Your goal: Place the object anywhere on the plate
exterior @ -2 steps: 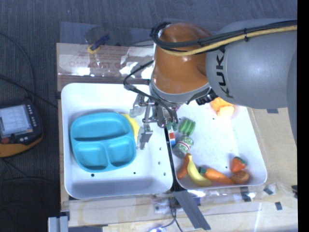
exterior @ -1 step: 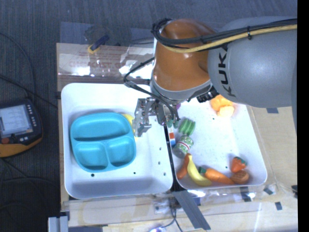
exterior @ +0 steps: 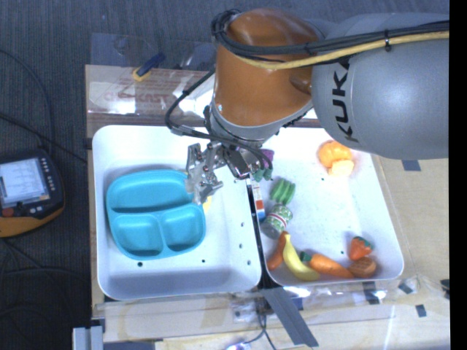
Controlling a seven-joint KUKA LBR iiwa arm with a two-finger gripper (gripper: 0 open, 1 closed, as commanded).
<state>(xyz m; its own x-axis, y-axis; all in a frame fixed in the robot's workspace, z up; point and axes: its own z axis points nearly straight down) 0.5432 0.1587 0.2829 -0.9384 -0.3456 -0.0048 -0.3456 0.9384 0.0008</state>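
Observation:
A light blue plate [exterior: 153,214] with three compartments lies in the left bin [exterior: 124,283]. My gripper [exterior: 204,181] hangs over the plate's upper right corner, close to the divider between the two bins. A small yellowish bit [exterior: 207,202] shows just under the gripper's tip at the plate's edge; I cannot tell what it is or whether it is held. The arm's orange band and grey body cover the space behind the bins.
The right bin [exterior: 379,195] holds a green item [exterior: 282,191], a small can [exterior: 276,219], a banana [exterior: 295,261], a carrot [exterior: 328,262], a red fruit [exterior: 359,247] and an orange-yellow item [exterior: 336,156]. A handheld pendant [exterior: 25,188] lies left of the bench.

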